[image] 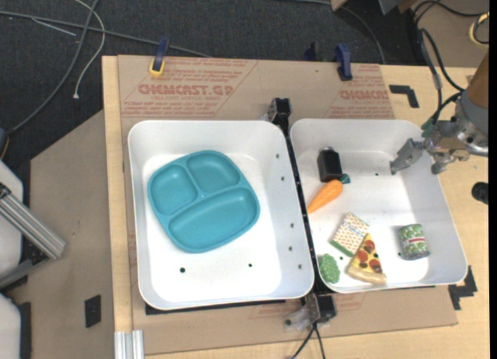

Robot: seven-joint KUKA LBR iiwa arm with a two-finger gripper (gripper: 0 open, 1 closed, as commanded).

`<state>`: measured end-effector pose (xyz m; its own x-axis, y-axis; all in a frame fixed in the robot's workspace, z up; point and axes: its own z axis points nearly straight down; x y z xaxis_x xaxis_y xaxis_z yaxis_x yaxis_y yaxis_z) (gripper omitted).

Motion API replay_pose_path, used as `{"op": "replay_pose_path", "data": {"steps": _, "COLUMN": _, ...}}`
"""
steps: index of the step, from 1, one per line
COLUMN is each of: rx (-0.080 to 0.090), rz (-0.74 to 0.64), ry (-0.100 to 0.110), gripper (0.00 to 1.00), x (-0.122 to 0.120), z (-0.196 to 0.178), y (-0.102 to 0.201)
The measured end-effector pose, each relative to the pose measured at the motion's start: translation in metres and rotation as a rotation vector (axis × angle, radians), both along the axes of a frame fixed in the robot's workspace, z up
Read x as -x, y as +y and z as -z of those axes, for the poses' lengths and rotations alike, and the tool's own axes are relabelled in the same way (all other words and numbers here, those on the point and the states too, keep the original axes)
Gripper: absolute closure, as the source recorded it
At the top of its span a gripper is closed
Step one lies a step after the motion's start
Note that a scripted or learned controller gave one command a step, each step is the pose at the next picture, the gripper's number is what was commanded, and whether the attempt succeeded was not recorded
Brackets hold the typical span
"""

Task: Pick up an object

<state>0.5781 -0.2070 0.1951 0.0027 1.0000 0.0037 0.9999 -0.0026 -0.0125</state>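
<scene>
The right bin (388, 130) holds several small items: a black block (329, 165), an orange toy carrot (326, 194), a patterned yellow card (350, 233), a toy pizza slice (367, 260), a green leafy piece (330, 267) and a small green can (414, 241). My gripper (421, 160) hangs over the bin's right part, near its far-right wall. It stands open with nothing between its fingers. It is to the right of the black block and well above the can in the view.
A blue divided plate (203, 200) lies in the left bin (144, 148). Both bins rest on a cardboard sheet (233, 85) clamped at the back. Cables trail on the dark floor behind.
</scene>
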Motion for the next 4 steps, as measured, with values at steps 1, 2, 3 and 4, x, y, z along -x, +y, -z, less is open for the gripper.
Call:
{"op": "replay_pose_path", "data": {"steps": 1, "rx": 0.003, "rz": -0.003, "ry": -0.012, "gripper": 0.0, "x": -0.003, "z": -0.006, "y": 0.0}}
{"op": "replay_pose_path", "data": {"steps": 2, "rx": 0.002, "rz": -0.004, "ry": -0.01, "gripper": 0.0, "x": -0.012, "z": 0.042, "y": 0.006}}
{"op": "replay_pose_path", "data": {"steps": 3, "rx": 0.001, "rz": -0.003, "ry": -0.005, "gripper": 0.0, "x": -0.012, "z": 0.105, "y": 0.004}}
{"op": "replay_pose_path", "data": {"steps": 4, "rx": 0.002, "rz": -0.003, "ry": -0.01, "gripper": 0.0, "x": -0.012, "z": 0.11, "y": 0.004}}
